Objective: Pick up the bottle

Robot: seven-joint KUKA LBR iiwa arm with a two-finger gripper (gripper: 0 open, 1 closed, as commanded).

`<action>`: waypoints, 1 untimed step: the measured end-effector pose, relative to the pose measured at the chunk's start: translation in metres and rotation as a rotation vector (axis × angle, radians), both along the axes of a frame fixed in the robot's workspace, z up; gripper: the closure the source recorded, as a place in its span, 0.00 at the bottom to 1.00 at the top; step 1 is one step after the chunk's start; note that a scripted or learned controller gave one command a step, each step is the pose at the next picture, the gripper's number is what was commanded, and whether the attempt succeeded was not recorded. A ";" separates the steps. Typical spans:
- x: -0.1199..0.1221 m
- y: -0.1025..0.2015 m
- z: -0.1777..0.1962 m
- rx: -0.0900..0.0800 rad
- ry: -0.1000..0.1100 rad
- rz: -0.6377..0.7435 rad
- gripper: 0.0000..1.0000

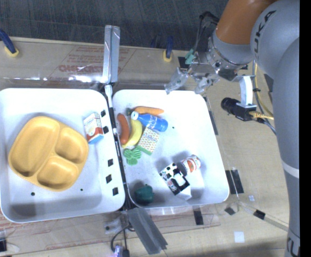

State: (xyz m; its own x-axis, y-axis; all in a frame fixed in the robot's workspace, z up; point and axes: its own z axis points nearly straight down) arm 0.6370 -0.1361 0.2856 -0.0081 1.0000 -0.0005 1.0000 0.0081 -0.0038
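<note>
- The arm [263,42], grey with an orange band, reaches in above the far right corner of the right bin [209,159]; I take that bin as my landmark throughout.
- The left bin [5,154] lies just beside the right bin and holds a yellow divided tray [47,151] and a small red-and-white carton [93,127] near the shared wall.
- The gripper [189,82] hangs over the far rim of the right bin, above the bin and clear of everything in it. Its two fingers look spread apart with nothing between them; I hold no object.
- A black-and-white cow-patterned carton [178,178] lies in the near right part of the right bin, with a small can [192,164] touching it.
- The bottle [154,123], blue with a white cap end, lies on its side in the far left part of the right bin. It is crowded: a banana [134,133] and a sausage [123,126] lie on its left, a carrot [149,111] just beyond it, and a patterned packet [149,140] just nearer.
- A green toy [132,155] and a dark green ball-like item [143,193] lie nearer along the left wall.
- My judgement: the step in hand is the approach; no grasp has begun.
- The next move calls for travel leftward and down to the bottle, fingers straddling its body across the narrow width, without catching the carrot or banana.
</note>
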 end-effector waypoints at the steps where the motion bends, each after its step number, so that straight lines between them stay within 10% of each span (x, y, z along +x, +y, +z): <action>1: -0.006 0.032 -0.168 0.001 0.000 0.216 0.00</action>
State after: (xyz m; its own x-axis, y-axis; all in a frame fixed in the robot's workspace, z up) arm 0.6306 -0.1045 0.1179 -0.2218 0.9751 0.0008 0.9751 0.2218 -0.0034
